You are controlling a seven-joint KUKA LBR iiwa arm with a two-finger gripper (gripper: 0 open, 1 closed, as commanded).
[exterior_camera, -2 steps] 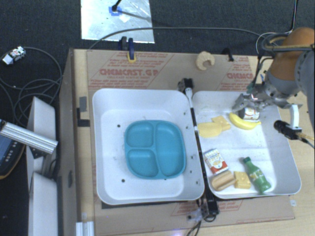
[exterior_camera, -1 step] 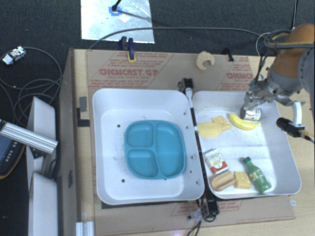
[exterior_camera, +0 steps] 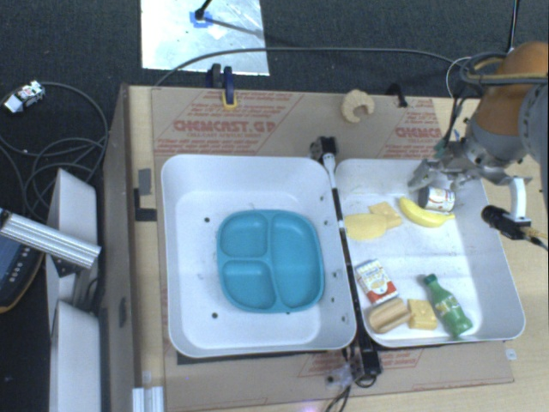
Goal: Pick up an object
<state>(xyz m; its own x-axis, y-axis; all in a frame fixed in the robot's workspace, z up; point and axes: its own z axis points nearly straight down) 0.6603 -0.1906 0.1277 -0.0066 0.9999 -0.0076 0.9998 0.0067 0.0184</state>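
Observation:
The right bin (exterior_camera: 493, 269) holds a yellow banana (exterior_camera: 423, 214), two pale yellow flat pieces (exterior_camera: 373, 221), a red and white carton (exterior_camera: 375, 281), a bread roll (exterior_camera: 388, 316), a cheese wedge (exterior_camera: 421, 314) and a green bottle (exterior_camera: 446, 304). My gripper (exterior_camera: 439, 197) hangs over the bin's far part, right beside and slightly above the banana's upper end. I see nothing held between its fingers.
The left bin (exterior_camera: 193, 183) holds a blue divided plate (exterior_camera: 270, 260). A tan lump (exterior_camera: 357, 106) lies on the cardboard behind the bins. A clamp (exterior_camera: 326, 150) sits where the bins meet at the back. Cables run across the floor at left.

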